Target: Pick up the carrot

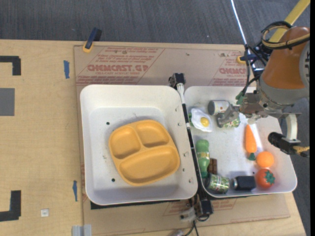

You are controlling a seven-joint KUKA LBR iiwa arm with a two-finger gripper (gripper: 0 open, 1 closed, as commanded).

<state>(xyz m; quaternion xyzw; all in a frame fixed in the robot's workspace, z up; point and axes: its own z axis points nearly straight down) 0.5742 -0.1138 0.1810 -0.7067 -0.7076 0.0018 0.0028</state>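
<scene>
The carrot (251, 139) lies in the right bin (290, 181), orange with a pale upper end and a green tip pointing toward the front. My gripper (228, 118) hangs over the bin's back half, just left of and slightly behind the carrot's upper end. It sits low among the objects there, beside a grey can (217, 106). Nothing can be seen held in it. The arm's orange band (284, 65) rises to the right of it.
In the right bin are also a fried egg (202, 120), a green vegetable (203, 149), a brown piece (212, 166), a green-labelled can (218, 183), a black block (243, 182), an orange (265, 160) and a tomato (265, 178). The left bin (93, 132) holds a yellow divided plate (144, 151).
</scene>
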